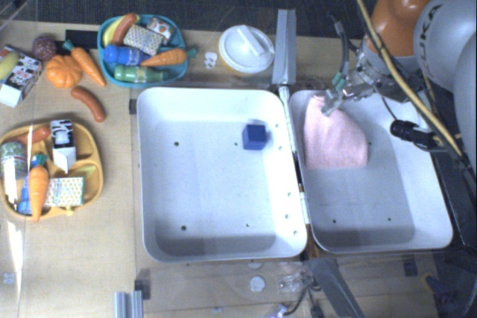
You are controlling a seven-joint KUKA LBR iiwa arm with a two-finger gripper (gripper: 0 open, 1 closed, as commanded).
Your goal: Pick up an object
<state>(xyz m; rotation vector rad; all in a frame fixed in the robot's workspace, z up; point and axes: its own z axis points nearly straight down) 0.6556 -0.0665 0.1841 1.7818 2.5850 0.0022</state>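
A pink cloth (335, 139) lies in the right bin (417, 227), near its far left corner. The gripper (333, 101) pinches the cloth's upper corner between its fingers. A blue cube (255, 135) sits in the left bin (194, 227). No writing is legible.

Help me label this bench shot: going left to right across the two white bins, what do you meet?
Left bin → blue cube → right bin → pink cloth → gripper at the cloth's upper corner.
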